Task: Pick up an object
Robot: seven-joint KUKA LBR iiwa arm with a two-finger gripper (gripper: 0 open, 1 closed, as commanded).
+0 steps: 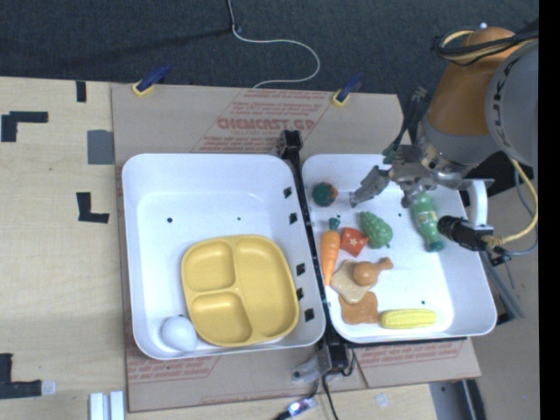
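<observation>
The two-finger gripper (391, 179) hung open and empty over the right white bin (464, 309), beside the green plastic bottle (426, 220), seemingly positioning to grasp

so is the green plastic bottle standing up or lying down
Lying down: the green plastic bottle rests lengthwise on the floor of the right white bin, its long side showing, below the gripper.

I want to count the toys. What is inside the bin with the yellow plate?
Inside the left bin, the yellow divided plate and a white egg beside it. Anything under the plate is hidden.
</observation>
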